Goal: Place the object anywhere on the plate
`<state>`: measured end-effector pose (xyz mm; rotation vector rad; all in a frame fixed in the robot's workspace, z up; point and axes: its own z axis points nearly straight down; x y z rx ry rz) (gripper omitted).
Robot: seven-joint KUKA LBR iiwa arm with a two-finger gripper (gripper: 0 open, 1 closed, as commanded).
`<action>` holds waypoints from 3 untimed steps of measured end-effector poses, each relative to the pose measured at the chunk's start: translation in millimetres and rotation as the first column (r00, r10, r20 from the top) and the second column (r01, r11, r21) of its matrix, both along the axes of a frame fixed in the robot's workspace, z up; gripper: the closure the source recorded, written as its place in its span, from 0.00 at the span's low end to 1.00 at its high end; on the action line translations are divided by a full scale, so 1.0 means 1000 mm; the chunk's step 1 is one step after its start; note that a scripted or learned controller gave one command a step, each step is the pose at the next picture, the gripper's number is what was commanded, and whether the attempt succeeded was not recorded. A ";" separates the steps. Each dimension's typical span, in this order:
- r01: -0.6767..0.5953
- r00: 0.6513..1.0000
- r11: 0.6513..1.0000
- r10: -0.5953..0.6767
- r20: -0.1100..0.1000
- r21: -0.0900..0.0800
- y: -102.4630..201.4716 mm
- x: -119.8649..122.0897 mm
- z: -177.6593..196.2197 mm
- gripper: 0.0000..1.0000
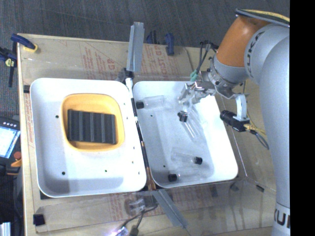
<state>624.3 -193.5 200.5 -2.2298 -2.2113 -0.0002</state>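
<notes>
The yellow plate (93, 102) lies in the left bin (44, 156) with a dark ridged block (92, 127) resting on it. My gripper (189, 96) hangs over the upper middle of the right bin (221, 151). It is shut on a clear vial (185, 107), which hangs tilted from the fingers with its black cap (183, 116) pointing down. The vial is above the bin floor, and a faint elongated shape lies just under it.
More clear black-capped vials lie in the right bin: one at the upper left (152, 101), one near the front (187, 159), and one at the front left corner (172, 177). A raised divider (138, 127) separates the bins. Cables and a black connector (232, 120) hang by the wrist.
</notes>
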 end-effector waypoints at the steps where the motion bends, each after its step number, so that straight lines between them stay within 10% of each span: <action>1: -0.162 0.987 0.987 0.162 -0.004 0.001 0.075 -0.008 0.011 1.00; 2: -0.301 0.954 0.954 0.301 -0.001 -0.001 0.170 0.006 0.012 1.00; 3: -0.300 0.954 0.954 0.300 -0.001 -0.001 0.169 0.006 0.012 0.00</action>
